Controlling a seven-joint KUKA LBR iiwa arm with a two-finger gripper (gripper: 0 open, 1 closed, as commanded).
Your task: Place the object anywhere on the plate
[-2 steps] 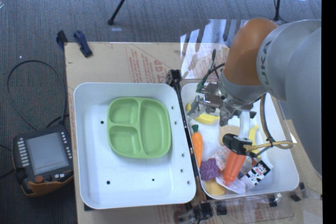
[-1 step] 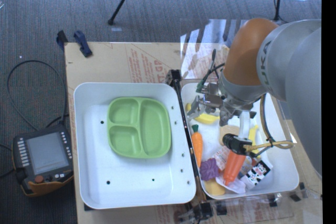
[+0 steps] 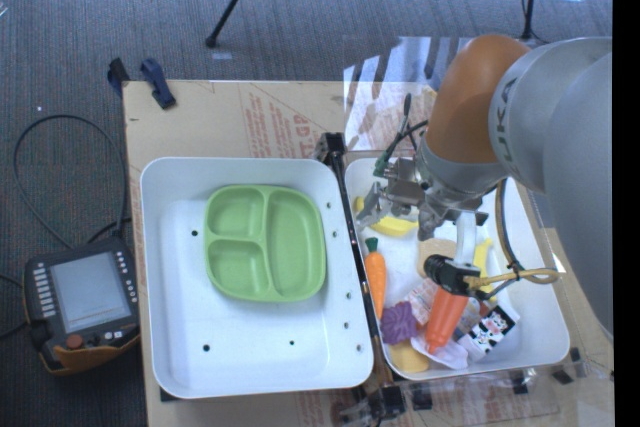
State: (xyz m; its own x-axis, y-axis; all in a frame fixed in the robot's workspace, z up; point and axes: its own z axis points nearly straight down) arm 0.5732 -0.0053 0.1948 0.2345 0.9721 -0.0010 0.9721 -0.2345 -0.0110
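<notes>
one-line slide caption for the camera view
Gripper hovers over the right bin, which holds a carrot among other toys, while the green divided plate sits in the left bin.

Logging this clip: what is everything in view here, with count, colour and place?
plate: one, green, in the left bin
left bin, right bin: white, side by side
carrot: one, orange, right bin, by its left wall
grapes: one bunch, purple, right bin, front
carton: one, black-and-white, right bin, front
yellow pieces: about three, right bin
orange tapered piece: one, right bin, middle
pendant: one, grey, floor left of bench
clamps: two, blue, bench's far left corner
arm: one, grey with orange band, above right bin
gripper: one, above right bin's far part
</notes>
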